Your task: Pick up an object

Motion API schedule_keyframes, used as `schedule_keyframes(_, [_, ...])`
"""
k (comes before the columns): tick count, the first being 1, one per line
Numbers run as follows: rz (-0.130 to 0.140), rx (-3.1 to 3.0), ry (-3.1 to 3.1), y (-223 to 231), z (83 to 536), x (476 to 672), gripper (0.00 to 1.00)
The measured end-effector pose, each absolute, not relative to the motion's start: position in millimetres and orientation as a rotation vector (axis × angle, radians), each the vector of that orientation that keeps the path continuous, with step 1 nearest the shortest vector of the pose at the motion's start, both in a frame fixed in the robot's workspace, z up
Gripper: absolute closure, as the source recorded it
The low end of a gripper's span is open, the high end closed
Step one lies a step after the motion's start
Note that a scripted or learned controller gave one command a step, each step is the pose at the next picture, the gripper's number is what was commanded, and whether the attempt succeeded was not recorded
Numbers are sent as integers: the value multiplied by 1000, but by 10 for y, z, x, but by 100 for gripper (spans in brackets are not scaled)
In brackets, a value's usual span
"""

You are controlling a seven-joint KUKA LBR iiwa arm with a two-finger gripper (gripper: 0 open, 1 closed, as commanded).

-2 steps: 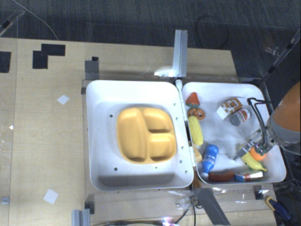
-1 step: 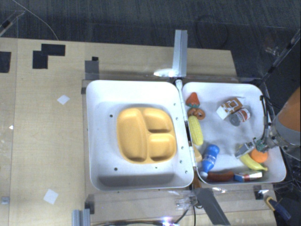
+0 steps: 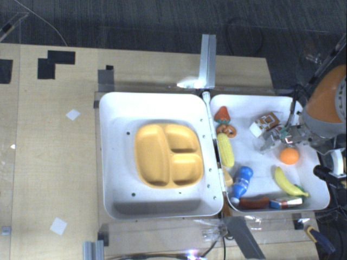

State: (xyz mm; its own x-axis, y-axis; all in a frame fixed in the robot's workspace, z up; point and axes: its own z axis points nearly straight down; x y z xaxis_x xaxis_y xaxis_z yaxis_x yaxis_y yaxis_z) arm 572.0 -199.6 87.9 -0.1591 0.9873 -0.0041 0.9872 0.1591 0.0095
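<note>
Right bin, right of frame: gripper low over the floor, fingers slightly parted with nothing between them. Just right of it lies an orange; a small brown-and-white packet just above. Banana, blue bottle and corn cob lie nearby. Left bin: yellow divided tray.

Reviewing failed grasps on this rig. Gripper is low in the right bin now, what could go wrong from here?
1. The gripper sits between the small white-and-brown carton and the orange; it may knock either aside instead of grasping.
2. The orange is round and could roll toward the banana.
3. The right bin is crowded, so a nudged item may push its neighbours.
</note>
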Motion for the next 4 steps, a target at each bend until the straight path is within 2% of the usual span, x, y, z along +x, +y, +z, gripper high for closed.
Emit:
schedule_keyframes(1, [11, 2012, 2387, -1997, 1025, 5754, 100])
schedule_keyframes(2, [-23, 1831, 2579, -2121, 874, 6105, 100])
schedule_keyframes(3, [4, 1803, 2562, -2059, 883, 6200, 0])
schedule_keyframes(4, [-10, 1486, 2782, -2082, 897, 6669, 0])
